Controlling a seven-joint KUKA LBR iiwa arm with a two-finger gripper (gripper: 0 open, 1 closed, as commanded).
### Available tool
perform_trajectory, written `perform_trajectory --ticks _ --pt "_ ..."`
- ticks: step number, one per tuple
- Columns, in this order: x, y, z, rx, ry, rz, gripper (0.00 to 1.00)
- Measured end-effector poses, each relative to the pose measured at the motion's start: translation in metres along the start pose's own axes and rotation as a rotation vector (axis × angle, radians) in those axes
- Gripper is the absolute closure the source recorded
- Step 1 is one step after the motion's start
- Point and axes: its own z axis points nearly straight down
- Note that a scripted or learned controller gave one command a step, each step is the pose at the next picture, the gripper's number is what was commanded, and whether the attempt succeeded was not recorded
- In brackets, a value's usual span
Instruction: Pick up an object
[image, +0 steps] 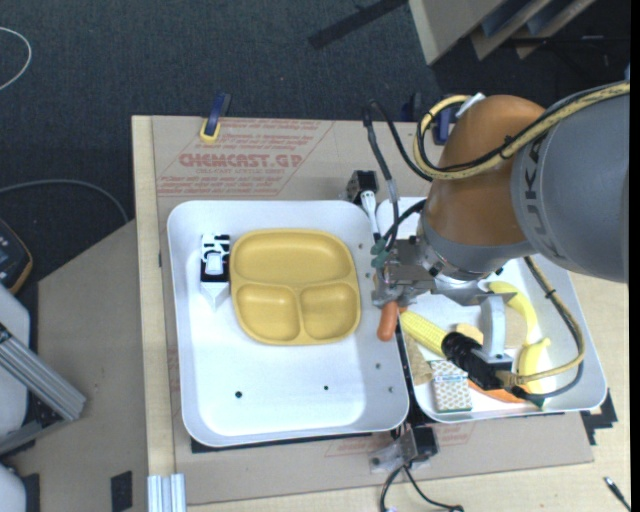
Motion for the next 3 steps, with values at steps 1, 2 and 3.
perform_trajectory --ticks 1,2,3 --pt "0.004 -0.006 0.006 0.005 0.0 0.002 1.0" --pt "0.008 -0.017 -0.003 0.005 0.001 0.002 1.0" --pt "0.002 -0.01 -0.014 -0.002 -0.001 0.003 1.0"
